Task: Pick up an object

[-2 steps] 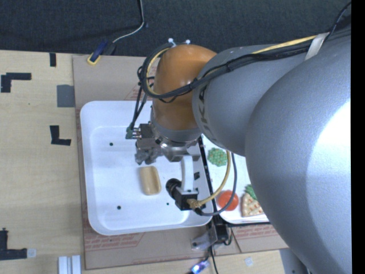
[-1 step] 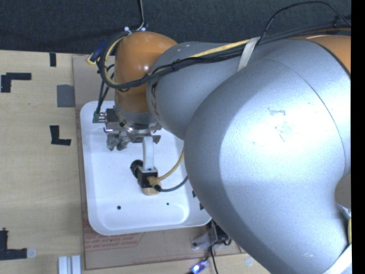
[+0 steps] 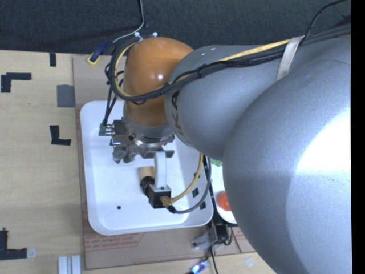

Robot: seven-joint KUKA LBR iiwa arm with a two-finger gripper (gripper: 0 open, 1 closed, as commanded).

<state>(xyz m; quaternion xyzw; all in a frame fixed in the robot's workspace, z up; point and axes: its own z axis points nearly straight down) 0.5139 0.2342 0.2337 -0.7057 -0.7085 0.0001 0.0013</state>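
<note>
My arm (image 3: 274,124) covers most of the right side and reaches over the left white bin (image 3: 97,170) on the worktop (image 3: 34,170). My jaws hang over the bin's middle; I cannot tell whether they are spread or pressed together. Just near of them in this bin lies 1 small tan piece (image 3: 146,170), partly hidden. I judge it light, stiff and perhaps wooden, best pinched across its short sides. A dark speck (image 3: 118,207) lies nearer, to the left.

A white bin (image 3: 97,170) sat on the tan worktop (image 3: 34,198); black tape marks (image 3: 55,136) and a grey patch (image 3: 65,95) lay left of it.
</note>
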